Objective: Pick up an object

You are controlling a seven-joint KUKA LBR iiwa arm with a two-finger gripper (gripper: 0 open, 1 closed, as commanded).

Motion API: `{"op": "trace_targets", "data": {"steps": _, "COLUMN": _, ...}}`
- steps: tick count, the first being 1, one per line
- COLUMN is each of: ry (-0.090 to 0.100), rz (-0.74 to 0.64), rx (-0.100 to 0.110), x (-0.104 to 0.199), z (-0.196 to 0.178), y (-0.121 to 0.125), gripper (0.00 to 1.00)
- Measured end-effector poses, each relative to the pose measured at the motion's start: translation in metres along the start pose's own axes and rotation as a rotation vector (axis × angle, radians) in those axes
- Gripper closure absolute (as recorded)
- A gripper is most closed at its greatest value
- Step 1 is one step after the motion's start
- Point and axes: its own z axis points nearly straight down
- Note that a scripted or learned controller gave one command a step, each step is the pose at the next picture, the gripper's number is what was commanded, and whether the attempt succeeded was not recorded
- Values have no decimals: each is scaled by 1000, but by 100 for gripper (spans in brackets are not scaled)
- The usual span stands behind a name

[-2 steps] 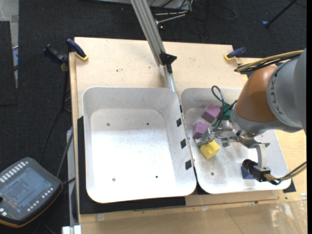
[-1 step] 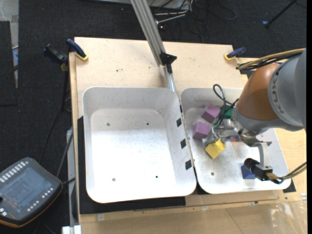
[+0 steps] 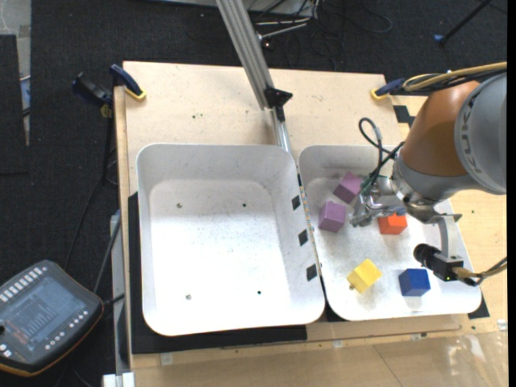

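Gripper (image 3: 364, 213) low in the right bin (image 3: 322, 240), finger state can't tell. Two white bins; left bin (image 3: 161, 216). Two purple blocks (image 3: 332, 215) (image 3: 348, 187) just left of gripper, one blue block (image 3: 414, 282) and one yellow block (image 3: 364, 275) near front edge, one orange block (image 3: 393, 223) just right of gripper.

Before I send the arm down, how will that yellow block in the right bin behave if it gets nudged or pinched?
The yellow block looks like a small solid cube with flat faces, so it would probably slide rather than roll. It sits apart from the blue block, so a nudge likely won't jam it. Its squared sides should suit a pinch, though it seems turned at an angle.
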Motion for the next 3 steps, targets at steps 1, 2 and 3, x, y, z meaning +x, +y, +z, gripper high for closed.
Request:
{"op": "trace_targets", "data": {"steps": 1, "ry": 0, "rz": 0, "rx": -1, "x": 0, "z": -53, "y": 2, "gripper": 100}}
{"op": "trace_targets", "data": {"steps": 2, "ry": 2, "rz": -3, "rx": 7, "x": 42, "z": -53, "y": -13, "gripper": 100}}
{"op": "trace_targets", "data": {"steps": 3, "ry": 3, "rz": -4, "rx": 7, "x": 87, "z": -58, "y": -37, "gripper": 100}}
